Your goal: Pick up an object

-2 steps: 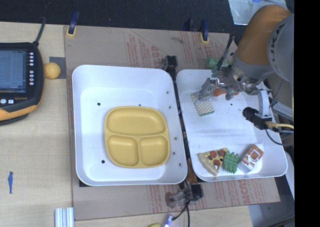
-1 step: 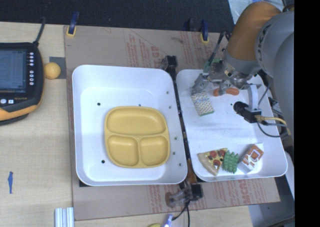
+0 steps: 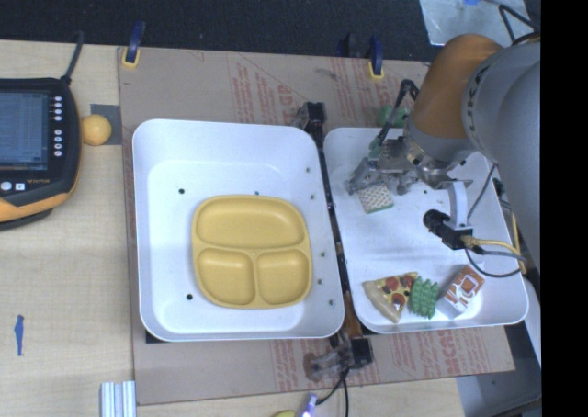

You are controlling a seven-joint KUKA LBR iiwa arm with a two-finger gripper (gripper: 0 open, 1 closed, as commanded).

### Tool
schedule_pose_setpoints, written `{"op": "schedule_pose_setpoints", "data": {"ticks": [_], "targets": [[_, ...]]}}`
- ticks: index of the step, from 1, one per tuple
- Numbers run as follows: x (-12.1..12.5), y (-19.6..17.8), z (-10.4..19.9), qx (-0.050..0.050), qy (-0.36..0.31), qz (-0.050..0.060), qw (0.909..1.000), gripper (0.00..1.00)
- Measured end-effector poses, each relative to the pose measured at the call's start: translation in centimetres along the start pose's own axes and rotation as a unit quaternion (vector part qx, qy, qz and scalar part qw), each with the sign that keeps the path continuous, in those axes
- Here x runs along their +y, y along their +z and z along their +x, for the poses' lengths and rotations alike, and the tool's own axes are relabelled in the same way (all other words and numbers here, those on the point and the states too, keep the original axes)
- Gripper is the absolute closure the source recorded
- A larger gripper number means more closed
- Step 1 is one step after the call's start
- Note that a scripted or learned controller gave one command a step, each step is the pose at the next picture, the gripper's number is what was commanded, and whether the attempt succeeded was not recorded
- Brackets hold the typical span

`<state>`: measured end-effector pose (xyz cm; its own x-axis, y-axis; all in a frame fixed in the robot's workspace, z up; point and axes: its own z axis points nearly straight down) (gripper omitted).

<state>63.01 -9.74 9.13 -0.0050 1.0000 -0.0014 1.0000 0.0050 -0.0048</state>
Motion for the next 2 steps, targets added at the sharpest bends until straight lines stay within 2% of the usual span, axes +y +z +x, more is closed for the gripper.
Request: {"op": "schedule_pose_setpoints", "data": {"ticks": [1, 2], "targets": [[0.0, -1.1, -0.1, 0.000, -0.001, 0.000, 1.0000, 1.00], [-4.5, -10.1, 6.0, 0.001, -0.001, -0.002, 1.0000, 1.00]]}}
